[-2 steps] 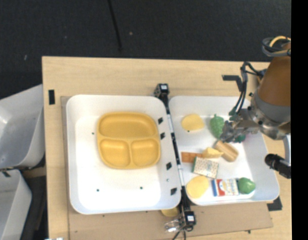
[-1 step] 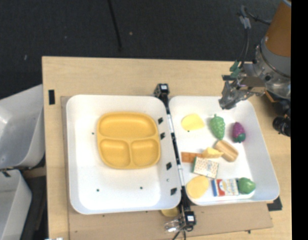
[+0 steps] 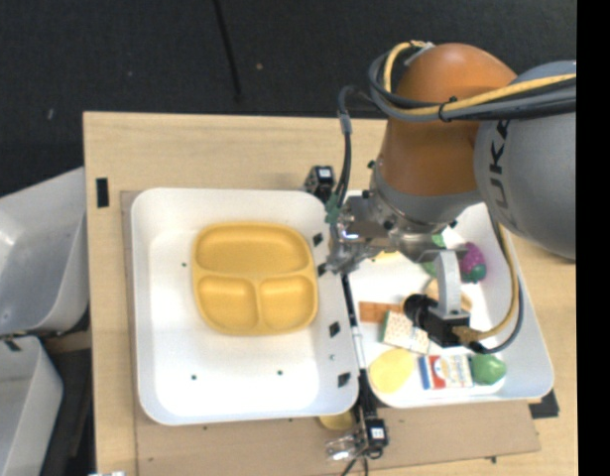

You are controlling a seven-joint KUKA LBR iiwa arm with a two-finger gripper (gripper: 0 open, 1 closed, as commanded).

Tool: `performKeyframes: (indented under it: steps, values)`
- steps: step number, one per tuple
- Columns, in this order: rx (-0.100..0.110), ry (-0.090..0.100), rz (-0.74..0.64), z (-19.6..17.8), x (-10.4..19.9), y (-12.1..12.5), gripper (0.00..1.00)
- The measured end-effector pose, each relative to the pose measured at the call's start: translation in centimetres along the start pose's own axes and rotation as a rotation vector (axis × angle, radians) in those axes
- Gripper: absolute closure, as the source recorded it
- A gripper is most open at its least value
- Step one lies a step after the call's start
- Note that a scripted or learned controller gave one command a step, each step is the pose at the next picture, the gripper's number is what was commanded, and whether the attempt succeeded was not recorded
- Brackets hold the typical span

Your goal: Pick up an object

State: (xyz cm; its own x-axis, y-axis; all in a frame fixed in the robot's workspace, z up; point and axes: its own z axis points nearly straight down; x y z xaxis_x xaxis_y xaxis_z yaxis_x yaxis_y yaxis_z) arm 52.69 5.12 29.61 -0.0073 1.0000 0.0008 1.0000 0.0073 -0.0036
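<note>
The right bin (image 3: 528, 360) holds several small items. Along its front edge lie a pale yellow round piece (image 3: 391, 371), a red, white and blue box (image 3: 443, 371) and a green ball (image 3: 489, 368). An orange-brown block (image 3: 372, 315) and a cream card (image 3: 404, 333) lie just behind them. A purple item (image 3: 472, 260) sits near the back right. The orange and grey arm hangs over this bin and hides its back part. My gripper (image 3: 352, 238) shows as metal parts under the wrist, at the bin's back left corner beside the divider. Nothing is visibly held.
The left bin (image 3: 166, 385) carries a yellow three-compartment plate (image 3: 255, 276) in its middle. A raised rim (image 3: 346, 305) separates the two bins. A small yellow thing (image 3: 334, 421) peeks out on the bench at the front edge between the bins.
</note>
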Motion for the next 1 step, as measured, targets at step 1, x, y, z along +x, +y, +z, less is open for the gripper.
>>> performKeyframes:
  steps: [1]
  values:
    - [-0.007,-0.002,0.010,-4.66,-4.36,-2.33,1.00]
